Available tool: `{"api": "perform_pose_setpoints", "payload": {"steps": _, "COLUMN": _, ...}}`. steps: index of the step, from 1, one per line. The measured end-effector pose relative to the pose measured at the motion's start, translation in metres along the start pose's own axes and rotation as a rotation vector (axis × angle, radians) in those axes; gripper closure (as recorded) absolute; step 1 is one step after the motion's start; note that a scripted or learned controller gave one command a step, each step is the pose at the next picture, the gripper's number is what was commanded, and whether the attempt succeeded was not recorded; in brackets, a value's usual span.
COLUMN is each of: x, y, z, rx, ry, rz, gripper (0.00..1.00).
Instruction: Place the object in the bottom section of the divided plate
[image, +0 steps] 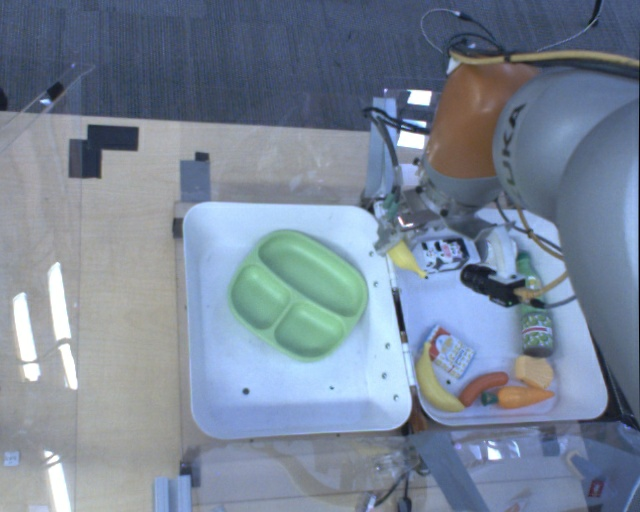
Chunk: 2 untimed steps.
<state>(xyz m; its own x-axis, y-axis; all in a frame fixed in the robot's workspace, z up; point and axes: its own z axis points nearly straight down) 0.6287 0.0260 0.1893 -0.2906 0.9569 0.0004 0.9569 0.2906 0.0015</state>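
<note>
Here, taken item by item:

Bench: pale wood, with two shallow white bins side by side, the left bin (215, 400) and the right bin (585, 395) touching along their inner rims.

Divided plate: a green divided plate (298, 293) lies near the middle of the left bin, turned at a slant, with one long section toward the bin's far right corner and two smaller sections toward its near left side.

Arm: the grey arm (580, 170), with its orange band (470, 120), reaches in over the far end of the right bin.

Claw: the gripper (392, 240) hangs at the far left corner of the right bin, right at the shared rim; whether its fingers are apart or together cannot be told.

Task object: a small yellow object (407, 258) sits just under and beside the claw, at the right bin's left rim near the far corner; I cannot tell if it is gripped or merely touching.

Relation to plate: the yellow object is just beyond the plate's right edge, across the rims, not in any section.

Other contents of right bin: a banana (432, 382) and a small printed carton (452, 354) by the near left corner, a red sausage (483, 386), a carrot (520, 397) and a cheese wedge (535, 372) along the near rim, a dark bottle (536, 325) toward the right rim.
</note>
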Motion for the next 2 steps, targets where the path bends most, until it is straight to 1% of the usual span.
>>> {"api": "perform_pose_setpoints", "payload": {"steps": 1, "x": 0.0819, "y": 0.0234, "z": 0.006, "rx": -0.002, "ry": 0.0, "rz": -0.162, "gripper": 1.0}}
{"api": "perform_pose_setpoints", "payload": {"steps": 2, "x": 0.0817, "y": 0.0234, "z": 0.0058, "rx": -0.002, "ry": 0.0, "rz": -0.163, "gripper": 0.0}}
